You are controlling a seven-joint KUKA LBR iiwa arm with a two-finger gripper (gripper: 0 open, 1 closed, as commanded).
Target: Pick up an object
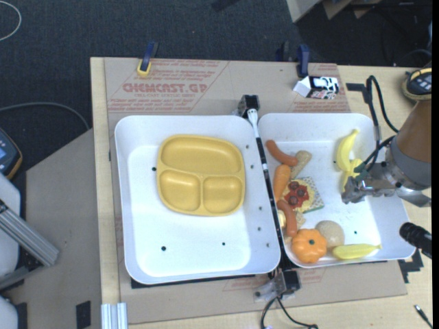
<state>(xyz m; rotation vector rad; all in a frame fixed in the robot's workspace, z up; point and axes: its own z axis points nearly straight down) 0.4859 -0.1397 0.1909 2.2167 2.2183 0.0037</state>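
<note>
Two shallow white bins are sitting side by side on a brown cardboard-covered bench. The left bin (137, 204) is holding a yellow divided plate (201, 175) with one large compartment above two smaller ones, lying flat in the upper middle of the bin.

The right bin (315, 125) is holding the toy food items. A red-brown sausage (281, 153) is lying at a slant near the upper left corner. Just below it an orange carrot (281, 181) is running downward along the left wall. Beside the carrot a pizza slice (302, 195), pale with dark red rounds on top, is lying flat. A second orange-red piece (289, 218) is lying below the carrot. At the lower edge an orange pumpkin (309, 245) with a green stem is sitting touching a beige rounded item (331, 232). A small yellow banana (355, 251) is lying along the bottom wall. A larger yellow banana (346, 151), curved and upright in the view, is lying near the upper right.

The gripper (351, 192) is reaching in from the right, positioned low over the bin floor just below the larger banana. Whether it is released, clenched or grasping anything cannot be determined from this view.
</note>
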